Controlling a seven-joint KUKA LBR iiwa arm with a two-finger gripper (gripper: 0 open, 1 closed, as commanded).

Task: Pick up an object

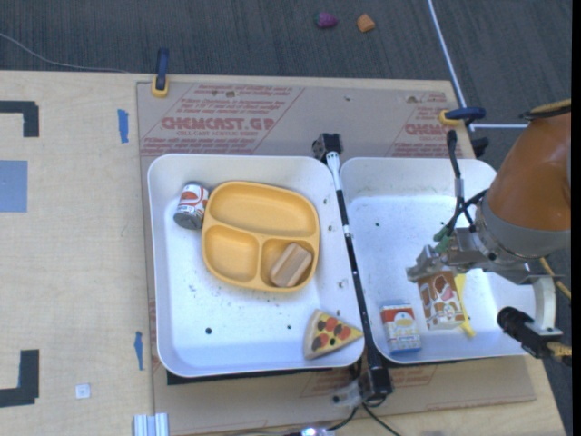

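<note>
My gripper [439,267] hangs over the right bin [390,198], near its front right part. Directly beneath it lies a red and white snack packet with a yellow edge [443,302]; I cannot see whether the gripper touches it. A small red and white carton [400,326] stands just left of the packet by the bin's front rim. In the left bin [172,271] a yellow divided plate [259,212] holds a tan bread piece [290,264] in its lower right compartment. A toy pizza slice [330,333] lies at the front, and a small can [190,205] lies left of the plate.
The grey and orange arm [536,189] covers the right bin's right side. A black divider bar [345,243] runs between the bins. Clamps [161,71] [461,114] hold the cardboard sheet behind. Two small items [345,22] lie on the far carpet.
</note>
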